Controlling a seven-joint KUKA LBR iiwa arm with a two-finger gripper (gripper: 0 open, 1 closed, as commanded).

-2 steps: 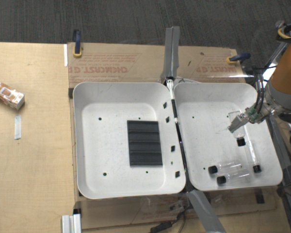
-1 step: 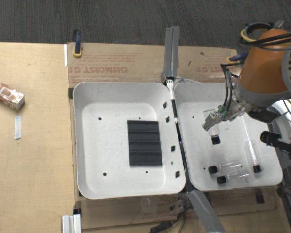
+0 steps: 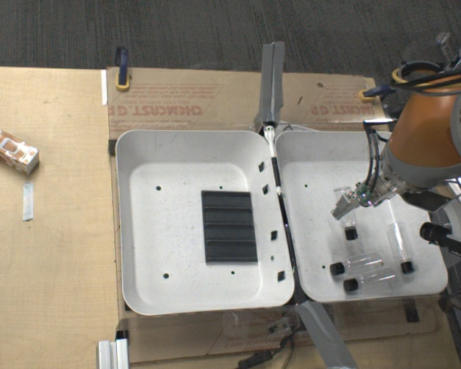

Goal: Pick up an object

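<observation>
White right bin [image 3: 307,279]: a clear plastic object with black caps [image 3: 373,270] lies near its front edge. The gripper [image 3: 352,203] hangs above and behind it, apart from it; jaw opening cannot be told. Left bin [image 3: 138,283] holds a black ribbed block [image 3: 230,226].

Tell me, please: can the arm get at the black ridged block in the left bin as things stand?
Probably yes. The black block lies flat and alone in the left bin, open from above; the gripper is over the right bin.

The grey KUKA arm [image 3: 434,141] wears a broad, rounded orange band above its wrist, with yellow and black cables [image 3: 422,71] looped behind it and 1 small metallic two-finger gripper [image 3: 352,203].
</observation>
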